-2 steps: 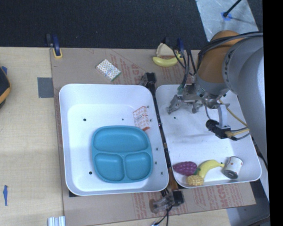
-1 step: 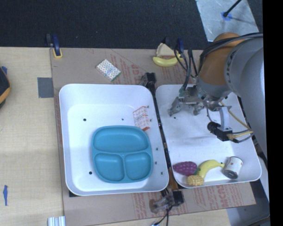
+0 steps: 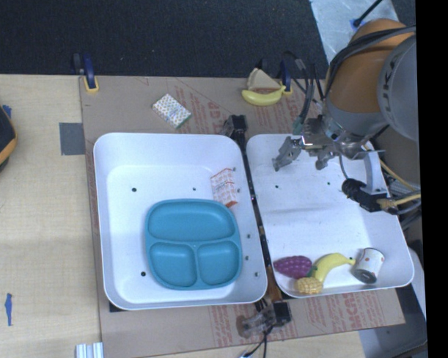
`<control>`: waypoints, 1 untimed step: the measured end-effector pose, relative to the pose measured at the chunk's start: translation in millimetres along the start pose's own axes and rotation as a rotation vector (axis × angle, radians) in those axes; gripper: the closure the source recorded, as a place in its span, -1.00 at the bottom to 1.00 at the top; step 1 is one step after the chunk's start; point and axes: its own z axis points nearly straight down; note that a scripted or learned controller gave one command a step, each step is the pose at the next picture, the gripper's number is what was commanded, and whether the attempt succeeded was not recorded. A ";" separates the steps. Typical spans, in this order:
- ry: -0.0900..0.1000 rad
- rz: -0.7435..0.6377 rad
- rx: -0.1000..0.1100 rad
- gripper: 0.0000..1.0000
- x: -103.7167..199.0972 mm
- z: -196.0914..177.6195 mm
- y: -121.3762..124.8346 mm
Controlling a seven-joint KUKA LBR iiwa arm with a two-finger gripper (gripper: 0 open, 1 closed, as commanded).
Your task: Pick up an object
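Bench bins (image 3: pixel 110 160): gripper (image 3: pixel 304 154) (fingers spread, holding nothing) above 1 banana (image 3: pixel 331 265).

Two shallow white bins (image 3: pixel 108 215) stood there, with two yellow toy bananas (image 3: pixel 331 265), one blue divided tray (image 3: pixel 192 242) and one purple toy fruit (image 3: pixel 292 266).

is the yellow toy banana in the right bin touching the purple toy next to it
Apart. The camera view shows bare white bin floor between the yellow toy banana and the purple toy.
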 end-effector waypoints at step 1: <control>0.000 -0.003 0.004 1.00 -0.7 -9.4 -0.5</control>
